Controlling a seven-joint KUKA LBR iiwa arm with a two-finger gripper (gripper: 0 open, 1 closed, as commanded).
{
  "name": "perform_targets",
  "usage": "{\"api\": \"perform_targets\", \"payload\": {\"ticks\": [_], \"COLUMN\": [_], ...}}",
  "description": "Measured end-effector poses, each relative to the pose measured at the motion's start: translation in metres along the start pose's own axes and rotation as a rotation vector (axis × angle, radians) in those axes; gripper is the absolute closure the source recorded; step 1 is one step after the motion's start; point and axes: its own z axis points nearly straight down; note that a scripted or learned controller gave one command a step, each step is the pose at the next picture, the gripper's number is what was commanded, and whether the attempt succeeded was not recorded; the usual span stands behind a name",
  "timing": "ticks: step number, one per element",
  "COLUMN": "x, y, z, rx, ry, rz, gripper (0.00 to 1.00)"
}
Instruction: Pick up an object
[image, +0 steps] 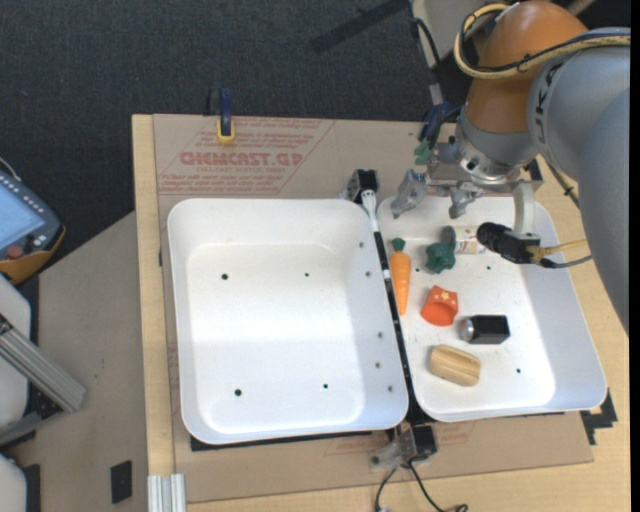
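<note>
Cam view: we see gripper (432, 198) up over the far end of the right bin (560, 385), jaws spread wide, nothing between them. No pick made yet, by our read. All candidates lie on the bin floor: carrot (400, 280) along the divider, dark green piece (441, 256) just beside it and nearest the gripper, red-orange cup (440, 306), black block (486, 328), tan wood block (455, 365) near the front. Left bin (190, 330) bare. We'd say what's left: descend, close, lift. Basically the whole task.
</note>
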Motion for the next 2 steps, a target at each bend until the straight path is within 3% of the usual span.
{"api": "perform_targets", "payload": {"ticks": [1,2], "x": [-0.060,-0.022], "y": [-0.112,-0.117], "z": [0.003,0.000], "rx": [0.007,0.002], "ry": [-0.002,0.002], "rz": [0.009,-0.002], "gripper": [0.00,0.00]}}
